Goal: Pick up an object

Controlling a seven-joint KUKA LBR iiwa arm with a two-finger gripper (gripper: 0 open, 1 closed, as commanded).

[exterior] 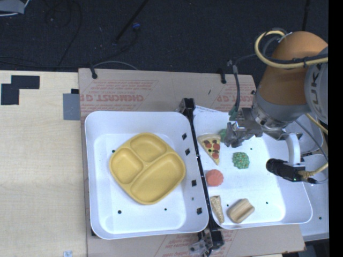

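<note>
Two shallow white bins are seen side by side on a cardboard-covered bench, the left bin (102,143) and the right bin (278,208), divided by a black strip (195,159); the toy pizza slice (211,146) is taken as the landmark for what follows.

The pizza slice is seen lying flat in the right bin, near its upper left corner, with its point turned toward the lower right; the gripper (233,137) is seen just to the right of the slice and slightly above it, low over the bin floor, with a small green piece (222,134) at its left edge; whether the claw is apart or together cannot be told, since the dark metal parts blur into one mass; nothing can be made out as held.

A green broccoli-like piece (240,160) is found to the lower right of the slice, apart from it; a round red piece (215,178) lies directly below the slice, near the divider; further below, a tan wedge (216,208) rests against the bin's left wall, and a bread roll (240,210) is seen just right of that wedge.

A yellow divided plate (147,167) with three compartments is seen well to the left of the slice, in the middle of the left bin.

The arm's orange band (292,60) is seen to the upper right of the slice, above the grey wrist (276,114); a black cylindrical part (284,169) is seen to the right of the slice, over the right bin.
</note>
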